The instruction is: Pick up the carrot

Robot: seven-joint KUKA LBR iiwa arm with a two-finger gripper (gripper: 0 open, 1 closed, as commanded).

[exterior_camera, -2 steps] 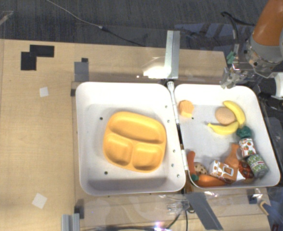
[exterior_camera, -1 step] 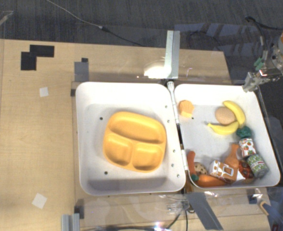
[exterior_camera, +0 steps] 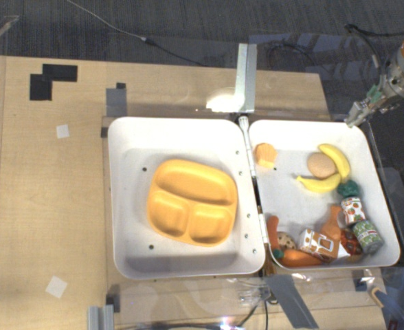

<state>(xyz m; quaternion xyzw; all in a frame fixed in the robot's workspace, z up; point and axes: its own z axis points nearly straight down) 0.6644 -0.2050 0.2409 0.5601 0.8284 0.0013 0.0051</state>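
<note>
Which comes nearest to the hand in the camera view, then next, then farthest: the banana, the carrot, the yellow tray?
From the hand, above the right bin's far right corner:
1. Banana, upper part of the right bin.
2. Carrot, near edge of the right bin, among the clutter.
3. Yellow tray, middle of the left bin.

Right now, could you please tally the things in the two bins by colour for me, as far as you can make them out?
Yellow: 2, the divided tray and the banana
Orange: 2, the carrot and a small round piece
Tan: 1, a round bun-like piece
Mixed clutter at the right bin's near end: too jumbled to count
Total: 5 countable
</note>
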